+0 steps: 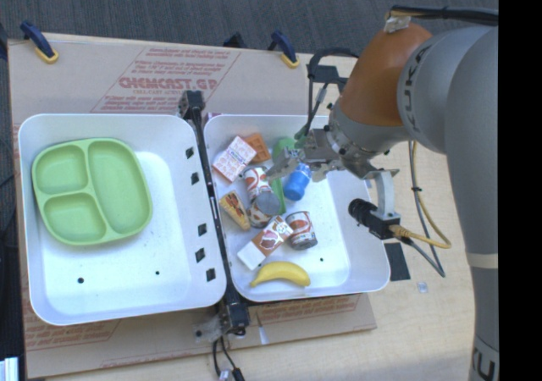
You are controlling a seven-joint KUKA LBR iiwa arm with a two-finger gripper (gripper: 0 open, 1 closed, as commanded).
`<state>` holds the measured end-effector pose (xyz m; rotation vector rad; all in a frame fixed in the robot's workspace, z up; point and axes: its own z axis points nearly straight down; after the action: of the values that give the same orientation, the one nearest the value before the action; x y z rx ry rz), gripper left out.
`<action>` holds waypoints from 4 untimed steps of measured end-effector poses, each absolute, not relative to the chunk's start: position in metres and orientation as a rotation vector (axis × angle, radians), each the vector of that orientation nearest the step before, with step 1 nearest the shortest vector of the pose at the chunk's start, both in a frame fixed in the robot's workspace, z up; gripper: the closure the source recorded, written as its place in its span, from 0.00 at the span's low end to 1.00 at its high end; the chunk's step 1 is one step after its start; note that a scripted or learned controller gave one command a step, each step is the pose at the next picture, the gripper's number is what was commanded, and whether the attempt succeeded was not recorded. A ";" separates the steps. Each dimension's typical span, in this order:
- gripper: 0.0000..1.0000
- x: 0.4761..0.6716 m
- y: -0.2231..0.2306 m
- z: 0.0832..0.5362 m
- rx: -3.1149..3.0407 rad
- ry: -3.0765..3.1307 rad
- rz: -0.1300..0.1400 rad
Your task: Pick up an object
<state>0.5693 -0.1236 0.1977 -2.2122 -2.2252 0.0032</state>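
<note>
Partly hidden under the wrist, the end effector [292, 159] sits over the right bin [364, 265]; its grip state cannot be determined. Touching it, a blue bottle [296, 184] overlaps cans and packets. Nearer lies a banana [280, 273].

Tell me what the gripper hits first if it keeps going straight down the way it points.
Likely the blue bottle: the gripper hangs right above it in the right bin. Depth is hard to judge from this slanted view.
</note>
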 end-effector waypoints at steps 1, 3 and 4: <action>0.00 0.511 -0.099 0.095 -2.215 -2.230 0.001; 1.00 0.514 -0.099 0.116 -2.206 -2.245 0.002; 1.00 0.515 -0.099 0.126 -2.201 -2.253 0.002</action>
<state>0.5148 -0.0992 0.1259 -2.2007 -2.2533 0.0023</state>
